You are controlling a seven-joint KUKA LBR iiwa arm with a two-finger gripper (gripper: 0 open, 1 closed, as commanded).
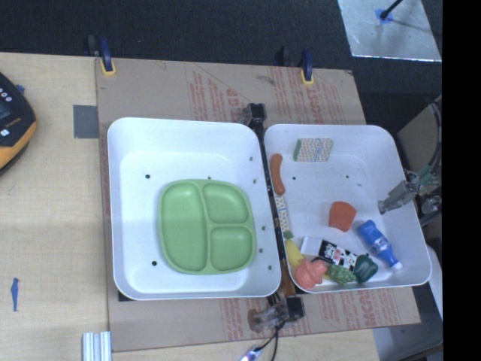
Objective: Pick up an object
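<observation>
- Bottom clutter: orange-pink toy (308, 274), green piece (366, 268), blue bottle (377, 244) lie just beside the jaws, toward bin-inside, likely easiest targets.
- Gripper (396, 198) hovers at right bin (376, 138) rim; jaws' state: cannot tell, nothing held.
- Green tray (207, 227) sits far off.

Colours in the two white bins
Green divided plate (207, 226); orange-red cup (342, 215); blue bottle (376, 242); black-and-white spotted box (336, 253); brown sausage (277, 173)
</observation>
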